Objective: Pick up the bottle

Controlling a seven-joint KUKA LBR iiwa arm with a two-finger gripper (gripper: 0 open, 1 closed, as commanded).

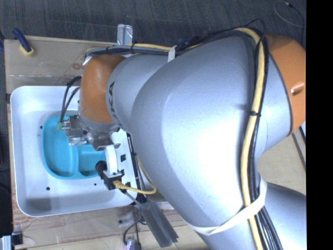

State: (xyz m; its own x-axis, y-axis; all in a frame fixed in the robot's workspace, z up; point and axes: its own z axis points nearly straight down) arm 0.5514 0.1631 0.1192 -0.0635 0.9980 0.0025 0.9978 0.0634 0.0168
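Filling most of the view from the right, one grey arm [208,134] bends over the counter [47,56], its near bulk crossed by a yellow cable [255,113] and a bundle of black ones. Near the bottom edge, a dark grey bracket [158,225] juts out below the arm, just beside the near rim of one white bin [23,155]. A second bin cannot be made out behind the arm. Inside the visible bin lies one pale blue object [60,152], rounded and glossy, its right part covered by the wrist hardware; whether this is the bottle cannot be told for sure. Over it hangs the end effector [78,134], seen from above as a cluster of metal and a white plate with a black fitting; its fingers are hidden beneath the wrist, so apart or together cannot be told. Above it sits the orange band [96,92]. Farther back, one blue-handled tool [22,40] lies on the counter's far left corner, and one small grey clip [125,34] stands at the far edge, before dark carpet [156,4].
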